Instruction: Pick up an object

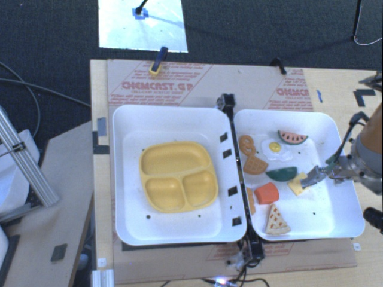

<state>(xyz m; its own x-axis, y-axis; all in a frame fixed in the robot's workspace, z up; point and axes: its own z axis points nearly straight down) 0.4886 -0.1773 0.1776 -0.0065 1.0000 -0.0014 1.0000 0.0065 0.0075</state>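
Note:
The right bin (323, 217) holds several toy foods: a watermelon slice (292, 138), a fried egg (276, 148), a pretzel (246, 143), a brown bread piece (255, 165), a dark green piece (281, 174), a red block (267, 192), a small yellow wedge (295, 187) and a pizza slice (276, 219). My gripper (312, 177) reaches in from the right, low over the bin. Its tip sits right beside the yellow wedge, at that piece's upper right edge. Whether it touches the wedge is unclear.
The left bin (128, 160) holds a yellow divided plate (177, 176). A black divider with clips (234, 160) runs between the bins. The arm's grey wrist (366, 160) hangs over the right bin's right wall. Bare bin floor lies right of the pizza slice.

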